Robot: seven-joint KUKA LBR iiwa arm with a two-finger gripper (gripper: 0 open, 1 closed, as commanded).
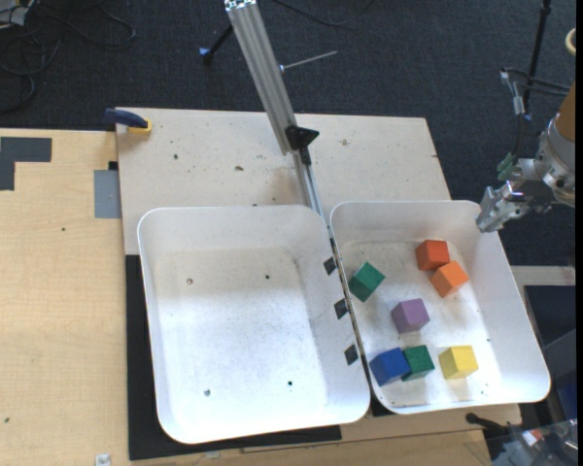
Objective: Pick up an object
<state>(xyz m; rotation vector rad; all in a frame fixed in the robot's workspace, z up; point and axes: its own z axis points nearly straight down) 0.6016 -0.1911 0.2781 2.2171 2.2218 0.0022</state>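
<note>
The gripper (494, 212) hangs at the right bin's (510, 382) three o'clock rim, above its top corner. It looks small and blurry, so I cannot tell its state. Nothing shows in its grip. The nearest blocks, the red block (431, 254) and orange block (451, 278), sit at its eight o'clock.

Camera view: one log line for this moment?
gripper above right bin far-right rim | nothing held | seven blocks in right bin | left bin
</note>
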